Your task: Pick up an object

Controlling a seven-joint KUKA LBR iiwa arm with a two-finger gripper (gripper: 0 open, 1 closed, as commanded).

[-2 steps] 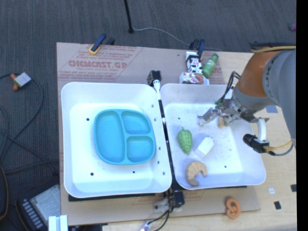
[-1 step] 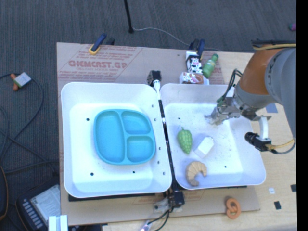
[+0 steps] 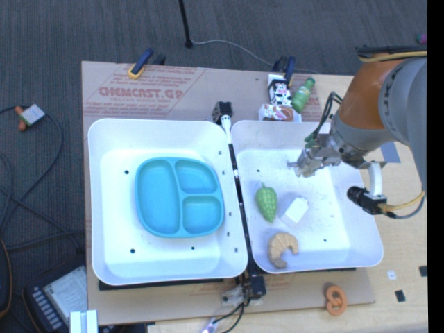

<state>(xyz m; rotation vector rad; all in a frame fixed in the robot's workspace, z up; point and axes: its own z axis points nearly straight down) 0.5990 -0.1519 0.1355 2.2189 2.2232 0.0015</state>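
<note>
The right white bin (image 3: 361,255) holds three things: a green ridged vegetable-like object (image 3: 266,202), a white block (image 3: 295,210) just right of it, and a tan croissant-shaped piece (image 3: 282,248) near the front. My gripper (image 3: 307,166) hangs over the back of this bin, up and to the right of the green object and the white block, apart from all of them. Nothing shows between its fingers.
The left white bin (image 3: 111,151) bears a blue sectioned plate (image 3: 180,196). Behind the bins stand a small green bottle (image 3: 301,96) and a printed box (image 3: 279,103). An orange ring (image 3: 336,299) lies on the cardboard in front. A black clamp (image 3: 223,111) sits between the bins.
</note>
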